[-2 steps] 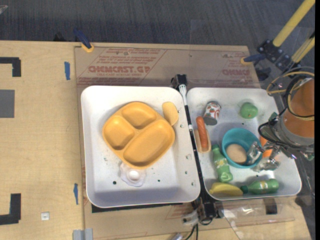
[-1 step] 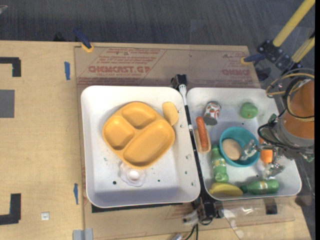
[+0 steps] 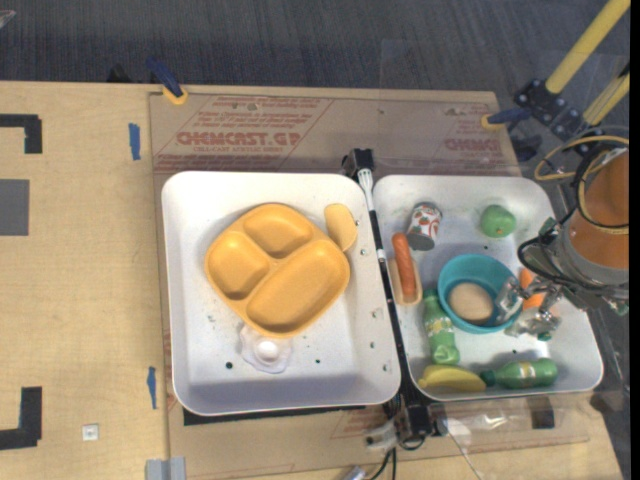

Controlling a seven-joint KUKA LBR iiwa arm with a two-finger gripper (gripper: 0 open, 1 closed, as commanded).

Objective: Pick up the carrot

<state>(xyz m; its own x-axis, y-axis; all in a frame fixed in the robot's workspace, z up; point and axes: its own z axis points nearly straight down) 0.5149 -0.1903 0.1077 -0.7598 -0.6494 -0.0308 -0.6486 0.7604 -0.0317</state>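
Observation:
The carrot [image 3: 537, 292] shows as a small orange piece at the right side of the right bin [image 3: 575, 368], just right of a teal bowl [image 3: 484, 268]. My gripper [image 3: 531, 306] reaches down from the right and sits low in the bin. Its metal fingers [image 3: 516, 296] stand on either side of the orange piece, shut on it. Most of the carrot is hidden by the gripper. The grey wrist with its orange band [image 3: 605, 208] hangs over the bin's right rim.
The right bin also holds a hot dog [image 3: 405, 266], a small can [image 3: 425, 224], a green fruit [image 3: 497, 220], a green bottle [image 3: 438, 334], a banana [image 3: 450, 376] and a green vegetable [image 3: 522, 373]. A yellow divided plate [image 3: 278, 268] lies in the left bin [image 3: 190, 298].

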